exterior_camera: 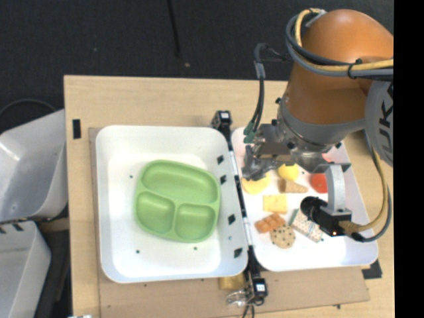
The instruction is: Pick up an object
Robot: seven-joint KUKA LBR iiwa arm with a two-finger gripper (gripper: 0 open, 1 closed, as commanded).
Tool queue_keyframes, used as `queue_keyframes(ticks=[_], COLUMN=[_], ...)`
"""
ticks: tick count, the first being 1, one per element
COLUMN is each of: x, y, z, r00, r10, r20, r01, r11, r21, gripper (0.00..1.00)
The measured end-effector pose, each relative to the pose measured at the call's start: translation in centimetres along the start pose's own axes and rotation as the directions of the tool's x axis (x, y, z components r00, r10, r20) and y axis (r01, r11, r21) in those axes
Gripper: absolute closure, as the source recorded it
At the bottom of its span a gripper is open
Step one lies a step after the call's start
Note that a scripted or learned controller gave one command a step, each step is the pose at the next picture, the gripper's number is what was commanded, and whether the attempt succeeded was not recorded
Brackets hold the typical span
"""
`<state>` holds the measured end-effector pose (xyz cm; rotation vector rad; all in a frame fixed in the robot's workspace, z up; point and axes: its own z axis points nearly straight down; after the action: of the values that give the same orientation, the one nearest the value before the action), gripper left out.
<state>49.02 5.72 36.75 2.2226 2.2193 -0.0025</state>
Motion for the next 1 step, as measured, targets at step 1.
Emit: queue_keyframes(ticks=[1], x=[0.13], y=[0.08], z=[-1.04], r00=[1.000], r10=[-0.013], r20=[0.001], r01=[0.013], r11=[1.000], r21=[0.000], gripper=[1.00])
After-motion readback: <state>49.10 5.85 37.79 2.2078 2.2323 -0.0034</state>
